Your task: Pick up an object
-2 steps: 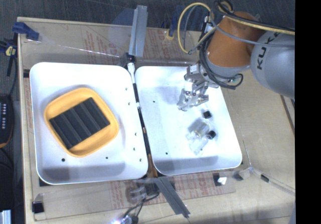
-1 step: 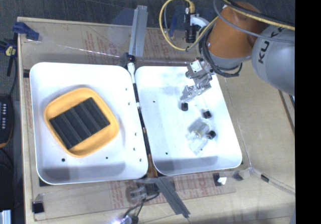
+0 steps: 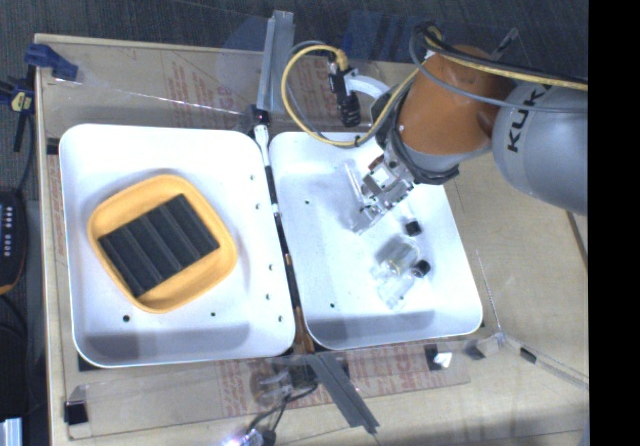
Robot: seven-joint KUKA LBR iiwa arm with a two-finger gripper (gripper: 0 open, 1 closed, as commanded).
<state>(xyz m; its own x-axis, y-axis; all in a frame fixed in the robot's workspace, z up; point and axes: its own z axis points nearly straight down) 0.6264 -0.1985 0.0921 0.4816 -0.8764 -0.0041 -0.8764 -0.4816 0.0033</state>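
The gripper (image 3: 366, 206) hangs low in the right bin (image 3: 320, 264), seemingly mid-approach (open or closed, I cannot tell); next, centre over the clear object (image 3: 395, 262) nearby.

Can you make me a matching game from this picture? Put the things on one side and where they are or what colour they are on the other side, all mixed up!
Things:
1. yellow dish with a black ribbed middle
2. clear plastic thing
3. gripper
4. band above the wrist

Matches:
a. orange
b. hanging over the right-hand bin, towards its back
c. lying in the left-hand bin
d. lying in the right-hand bin, towards its front

Pairs: 1-c, 2-d, 3-b, 4-a
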